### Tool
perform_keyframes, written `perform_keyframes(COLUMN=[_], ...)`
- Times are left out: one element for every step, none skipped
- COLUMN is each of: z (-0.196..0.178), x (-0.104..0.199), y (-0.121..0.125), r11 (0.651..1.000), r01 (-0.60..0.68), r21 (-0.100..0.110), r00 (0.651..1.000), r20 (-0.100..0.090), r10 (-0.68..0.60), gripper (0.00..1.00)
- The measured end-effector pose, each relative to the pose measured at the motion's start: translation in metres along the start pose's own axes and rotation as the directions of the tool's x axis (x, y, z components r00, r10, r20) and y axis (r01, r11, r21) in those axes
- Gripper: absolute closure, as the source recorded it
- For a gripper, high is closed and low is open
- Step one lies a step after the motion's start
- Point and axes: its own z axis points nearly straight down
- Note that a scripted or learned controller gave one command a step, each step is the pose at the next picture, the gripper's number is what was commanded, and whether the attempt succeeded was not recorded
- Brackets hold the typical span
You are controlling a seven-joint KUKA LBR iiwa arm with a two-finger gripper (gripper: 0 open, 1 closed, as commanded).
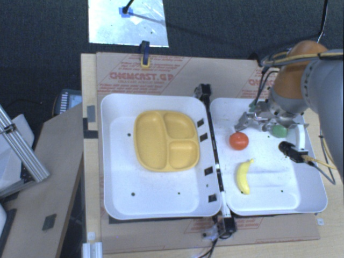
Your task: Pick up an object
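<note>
The right bin (269, 198) holds three things. A red-orange tomato (238, 140) lies near its left wall, and a yellow banana (244, 176) lies just below it. A small green object (279, 130) sits to the tomato's right, partly hidden under the arm's wrist. My gripper (253, 120) hangs low over the bin's upper middle, just above and to the right of the tomato and left of the green object. I see nothing held in it.
A yellow divided plate (165, 140) lies in the left bin (121, 198). A black divider (210, 144) runs between the bins. A black part with a yellow cable (294, 151) hangs off the arm over the right bin's right side.
</note>
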Motion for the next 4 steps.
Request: perform_keyframes(z=[-0.014, -0.073, -0.128, -0.145], x=[0.0, 0.009, 0.015, 0.015], y=[0.002, 0.007, 0.001, 0.002], r11=[1.0, 1.0, 1.0, 1.0], r01=[0.001, 0.0, 0.0, 0.0], r21=[-0.006, -0.009, -0.008, -0.006], r00=[1.0, 1.0, 1.0, 1.0], r20=[0.001, 0.001, 0.001, 0.001], r10=[-0.001, 0.0, 0.0, 0.0], gripper=[1.0, 1.0, 1.0, 1.0])
